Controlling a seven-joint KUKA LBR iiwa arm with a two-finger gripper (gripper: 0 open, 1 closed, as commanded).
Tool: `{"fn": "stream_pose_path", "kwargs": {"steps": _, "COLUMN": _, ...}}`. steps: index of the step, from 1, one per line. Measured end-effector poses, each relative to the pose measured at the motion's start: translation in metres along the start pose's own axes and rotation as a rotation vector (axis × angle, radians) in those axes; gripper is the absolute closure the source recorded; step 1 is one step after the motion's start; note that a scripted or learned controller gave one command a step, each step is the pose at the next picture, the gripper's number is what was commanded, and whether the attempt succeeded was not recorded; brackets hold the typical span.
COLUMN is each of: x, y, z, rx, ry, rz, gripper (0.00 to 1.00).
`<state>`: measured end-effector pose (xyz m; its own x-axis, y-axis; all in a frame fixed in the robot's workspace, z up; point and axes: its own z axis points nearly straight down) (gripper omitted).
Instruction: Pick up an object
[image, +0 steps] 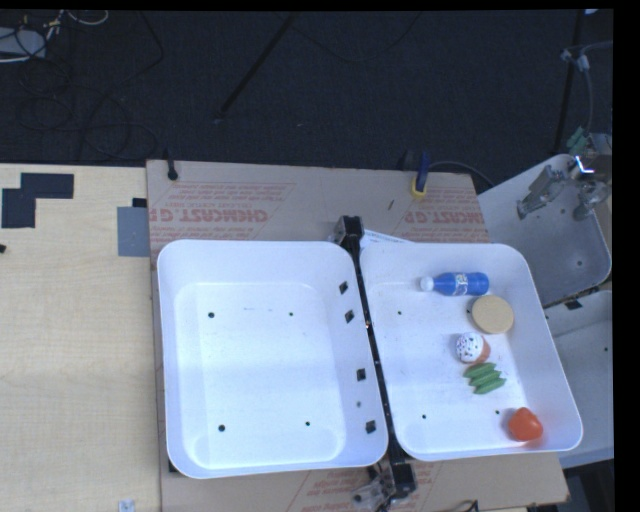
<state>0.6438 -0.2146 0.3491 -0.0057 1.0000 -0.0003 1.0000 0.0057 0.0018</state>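
Note:
The right bin (430, 400) holds several small objects along its right side. A blue bottle with a white cap (458, 284) lies on its side near the far wall. Just below it rests a round tan disc (492, 314). A white ball with dark dots (468, 347) sits against a small orange piece. A green pod-shaped item (485, 378) lies below that. A red-orange rounded object (524, 425) sits in the near right corner. All of them rest apart from each other on the bin floor.
The left bin (260, 360) stands beside the right one, a black divider (362, 330) between them. Both sit on a cardboard sheet (250, 205) on the wooden bench (70, 330). A grey metal plate with a clamp (560, 190) is at the right.

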Motion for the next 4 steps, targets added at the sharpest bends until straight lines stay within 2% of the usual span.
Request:
{"fn": "stream_pose_path", "kwargs": {"steps": 2, "x": 0.001, "y": 0.0, "z": -0.095, "rx": -0.001, "ry": -0.001, "rz": -0.002, "gripper": 0.0}}
{"fn": "stream_pose_path", "kwargs": {"steps": 3, "x": 0.001, "y": 0.001, "z": -0.102, "rx": 0.004, "ry": -0.001, "rz": -0.006, "gripper": 1.0}}
{"fn": "stream_pose_path", "kwargs": {"steps": 4, "x": 0.047, "y": -0.063, "z": 0.057, "rx": 0.023, "ry": 0.008, "rz": 0.007, "gripper": 1.0}}
